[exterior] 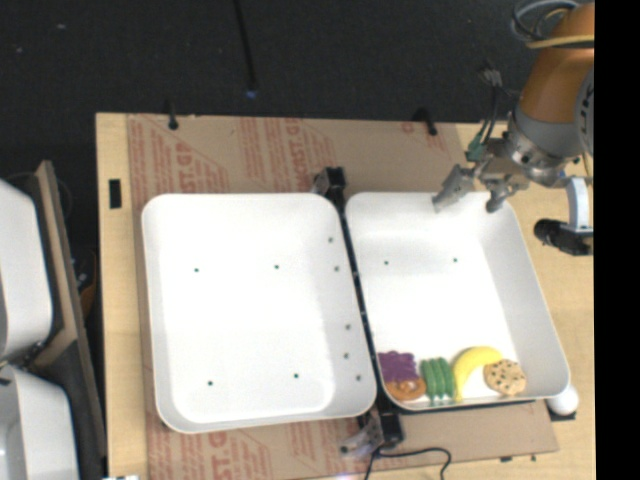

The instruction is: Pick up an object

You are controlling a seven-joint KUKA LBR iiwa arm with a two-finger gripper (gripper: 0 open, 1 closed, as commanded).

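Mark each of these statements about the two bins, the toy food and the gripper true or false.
1. The cookie lies in the right bin. True.
2. The banana lies in the left bin. False: it sits in the right bin, beside the cookie.
3. The gripper holds the cookie. False: it hangs at the right bin's far edge, nothing between its spread fingers.
4. The green item lies between the purple grapes and the banana. True.

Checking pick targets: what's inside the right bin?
The right bin has four small items along its near edge: a purple piece over an orange one, a green item, a yellow banana-like item, and a cookie. The orange item is partly covered.
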